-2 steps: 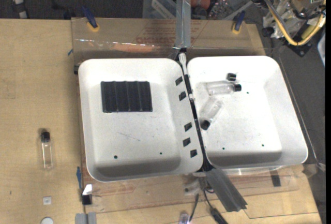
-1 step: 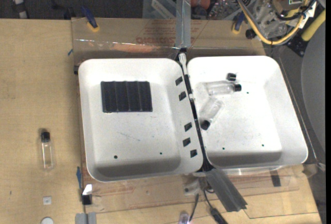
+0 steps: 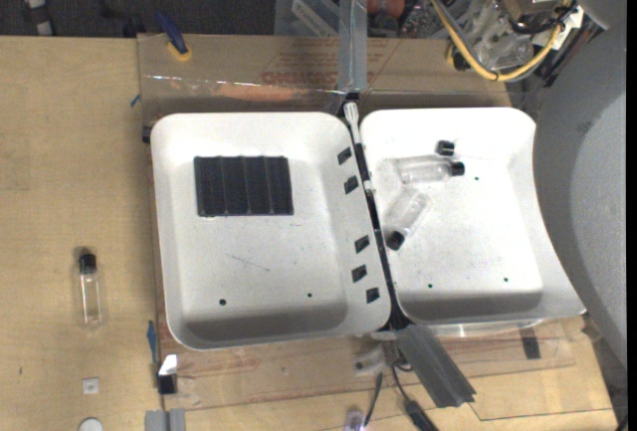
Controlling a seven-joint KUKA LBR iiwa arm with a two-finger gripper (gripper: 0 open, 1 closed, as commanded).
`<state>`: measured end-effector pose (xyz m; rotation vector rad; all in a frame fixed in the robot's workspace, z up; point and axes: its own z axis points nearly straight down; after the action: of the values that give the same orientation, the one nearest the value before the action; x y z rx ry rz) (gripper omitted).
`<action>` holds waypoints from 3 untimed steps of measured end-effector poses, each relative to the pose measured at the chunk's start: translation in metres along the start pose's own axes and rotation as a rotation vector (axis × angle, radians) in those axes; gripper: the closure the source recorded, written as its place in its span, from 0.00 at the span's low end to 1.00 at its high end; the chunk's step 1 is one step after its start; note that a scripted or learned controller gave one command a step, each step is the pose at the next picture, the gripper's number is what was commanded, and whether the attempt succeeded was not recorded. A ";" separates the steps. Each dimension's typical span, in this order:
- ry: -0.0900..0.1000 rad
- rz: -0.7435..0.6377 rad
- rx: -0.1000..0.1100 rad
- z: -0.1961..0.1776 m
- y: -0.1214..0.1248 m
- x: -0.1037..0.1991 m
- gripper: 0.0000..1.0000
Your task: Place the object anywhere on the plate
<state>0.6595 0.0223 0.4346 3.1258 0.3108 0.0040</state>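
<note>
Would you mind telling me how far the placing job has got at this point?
Nothing looks done yet: the black ribbed plate in the left bin has nothing on it. Nothing appears in hand either; the clear vials with black caps lie loose in the right bin, and another vial lies on the bench outside the bins. Still left: picking one up, carrying it over and setting it on the plate.

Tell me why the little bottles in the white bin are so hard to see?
In the camera view, the clear vials are see-through and lie on the bright right bin, so mainly their black caps stand out; the black plate in the left bin contrasts sharply; the picture is slightly soft overall.
</note>
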 end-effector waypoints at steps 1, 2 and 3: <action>-0.003 -0.020 0.001 0.000 -0.043 -0.116 1.00; -0.002 -0.009 -0.001 0.035 -0.137 -0.156 1.00; -0.002 -0.051 -0.001 0.140 -0.232 -0.137 1.00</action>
<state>0.4800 0.2227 0.2937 3.1157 0.3895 0.0009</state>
